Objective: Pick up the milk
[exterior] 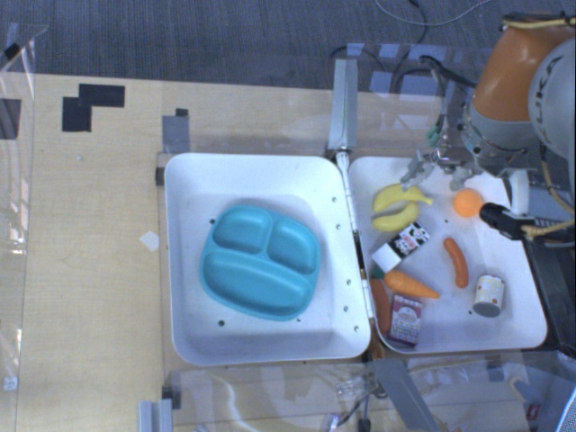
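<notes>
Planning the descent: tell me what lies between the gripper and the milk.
In the camera view, the banana lies between the gripper and the milk, in the right bin.

Black-and-white milk [403, 245], blue tray [260, 261], yellow banana [398, 207]

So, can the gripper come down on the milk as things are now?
Probably yes. The milk lies uncovered in the right bin, and the gripper is above the same bin. But the banana and the carrot lie close beside it, so finger room is tight.
</notes>
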Available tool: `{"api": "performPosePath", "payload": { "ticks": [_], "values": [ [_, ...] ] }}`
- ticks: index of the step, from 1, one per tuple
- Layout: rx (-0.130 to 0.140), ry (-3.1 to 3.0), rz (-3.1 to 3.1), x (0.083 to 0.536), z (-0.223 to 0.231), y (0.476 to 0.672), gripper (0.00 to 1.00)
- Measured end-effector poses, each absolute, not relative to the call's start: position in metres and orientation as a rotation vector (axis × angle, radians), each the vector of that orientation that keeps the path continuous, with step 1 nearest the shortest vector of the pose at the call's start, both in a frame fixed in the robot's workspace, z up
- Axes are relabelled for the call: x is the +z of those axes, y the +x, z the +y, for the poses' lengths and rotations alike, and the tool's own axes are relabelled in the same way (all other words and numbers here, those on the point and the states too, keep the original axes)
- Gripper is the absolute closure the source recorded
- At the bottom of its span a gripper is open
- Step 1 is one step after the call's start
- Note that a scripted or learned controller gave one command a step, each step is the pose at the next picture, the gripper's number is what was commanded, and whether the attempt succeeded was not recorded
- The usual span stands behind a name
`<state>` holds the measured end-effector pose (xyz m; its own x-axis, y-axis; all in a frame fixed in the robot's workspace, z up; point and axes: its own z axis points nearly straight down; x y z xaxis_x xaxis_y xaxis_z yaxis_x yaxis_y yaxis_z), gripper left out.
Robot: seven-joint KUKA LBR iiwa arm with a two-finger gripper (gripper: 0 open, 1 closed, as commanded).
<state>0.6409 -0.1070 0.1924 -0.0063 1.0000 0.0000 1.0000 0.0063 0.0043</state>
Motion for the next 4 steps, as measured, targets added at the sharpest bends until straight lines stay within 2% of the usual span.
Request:
{"api": "performPosePath", "payload": {
  "ticks": [1,2,3,4],
  "values": [
    [0.006,2.153,2.279,0.101,-0.152,0.619,0.0],
    [0.01,2.191,2.239,0.089,-0.133,0.589,0.0],
    [0.019,2.186,2.239,0.101,-0.132,0.591,1.0],
    [0.018,2.186,2.24,0.101,-0.132,0.591,0.0]
  ]
}}
